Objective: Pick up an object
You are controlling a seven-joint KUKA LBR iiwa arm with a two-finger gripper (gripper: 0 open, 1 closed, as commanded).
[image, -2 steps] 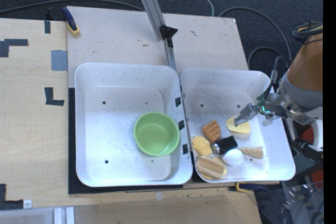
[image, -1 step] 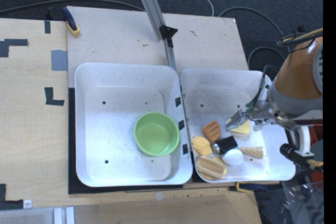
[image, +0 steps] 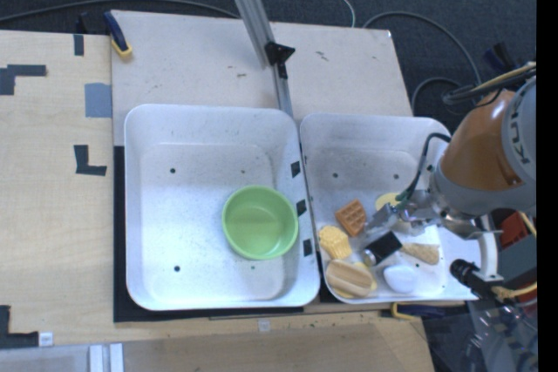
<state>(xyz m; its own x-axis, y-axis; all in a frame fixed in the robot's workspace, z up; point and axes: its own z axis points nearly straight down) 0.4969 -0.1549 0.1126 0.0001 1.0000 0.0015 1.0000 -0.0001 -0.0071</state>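
Orange square waffle toy (image: 351, 218) lies in the shallow white plastic bin (image: 366, 157) at the frame's 3 o'clock, just beside the grey gripper (image: 394, 219), at its 9 o'clock. Gripper's grasp: cannot tell.

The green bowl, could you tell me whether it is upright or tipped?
Upright: the green bowl rests in the left bin, its round rim facing up, inside visible.

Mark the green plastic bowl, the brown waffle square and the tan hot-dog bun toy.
green plastic bowl (image: 259, 226), camera view, inner floor
brown waffle square (image: 351, 218), camera view, top face
tan hot-dog bun toy (image: 350, 279), camera view, its middle
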